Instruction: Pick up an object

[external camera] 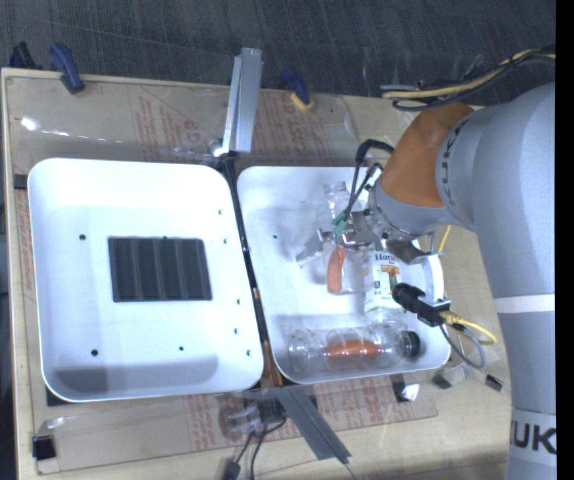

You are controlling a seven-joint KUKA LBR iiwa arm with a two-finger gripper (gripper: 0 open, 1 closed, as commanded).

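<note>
The right bin (277,228) holds several objects. A clear plastic bottle (352,347) with something orange inside lies along the bin's near wall. A small white bottle with a printed label (381,290) stands or leans at the right side. A slim orange-red object (336,269) lies near the middle, with clear plastic bits (339,200) behind it. My gripper (339,236) is low inside this bin, right above the orange-red object and just left of the white bottle. The wrist and cables hide its tip.
The left bin (57,218) has a dark ribbed panel (160,268) in its floor. A metal bar (242,98) stands behind the gap between the bins. Blue clamps (65,66) hold the board's far edge. The arm's grey body (497,198) overhangs the right bin's right side.
</note>
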